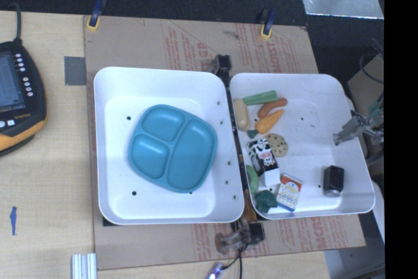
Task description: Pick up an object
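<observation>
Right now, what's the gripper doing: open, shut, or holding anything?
Gripper: at the right bin's right edge, above the bin floor, nothing between its fingers; open or shut cannot be told.

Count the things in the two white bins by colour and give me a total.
Blue: 1, the divided plate
Green: 2
Orange: 2
Cream: 1
Tan: 1
Black: 1
Black-and-white: 1
Multicoloured box: 1
Total: 10

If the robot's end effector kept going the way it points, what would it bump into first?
The end effector points left across the right bin. Probably the round cookie among the toy food comes first, though height above the bin floor is unclear.
</observation>
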`<state>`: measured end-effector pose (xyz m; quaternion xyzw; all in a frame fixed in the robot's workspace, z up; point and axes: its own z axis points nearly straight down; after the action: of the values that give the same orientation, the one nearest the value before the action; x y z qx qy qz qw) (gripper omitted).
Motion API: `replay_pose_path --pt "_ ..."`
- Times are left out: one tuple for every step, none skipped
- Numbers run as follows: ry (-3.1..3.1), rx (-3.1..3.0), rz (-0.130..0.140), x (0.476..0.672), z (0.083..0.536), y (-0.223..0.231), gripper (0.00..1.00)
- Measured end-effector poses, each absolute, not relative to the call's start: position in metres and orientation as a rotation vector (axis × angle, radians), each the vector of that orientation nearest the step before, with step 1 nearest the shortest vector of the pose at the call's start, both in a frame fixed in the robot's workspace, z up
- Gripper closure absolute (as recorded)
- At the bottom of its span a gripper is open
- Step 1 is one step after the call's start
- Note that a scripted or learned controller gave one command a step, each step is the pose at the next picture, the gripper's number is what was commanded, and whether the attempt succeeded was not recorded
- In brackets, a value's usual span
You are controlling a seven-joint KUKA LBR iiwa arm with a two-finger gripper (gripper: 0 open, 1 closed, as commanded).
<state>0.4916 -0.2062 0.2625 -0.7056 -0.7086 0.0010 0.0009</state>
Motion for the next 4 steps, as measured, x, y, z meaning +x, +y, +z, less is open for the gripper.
replay_pose_path --pt "-2.226 -2.212 0.006 0.53 0.17 -0.194 0.0" --pt "-2.229 -2.23 0.002 0.53 0.114 -0.116 0.0" --pt "-2.223 -2.217 0.003 0.591 0.092 -0.116 0.0" --pt "-2.22 -2.211 0.009 0.655 0.091 -0.112 0.0"
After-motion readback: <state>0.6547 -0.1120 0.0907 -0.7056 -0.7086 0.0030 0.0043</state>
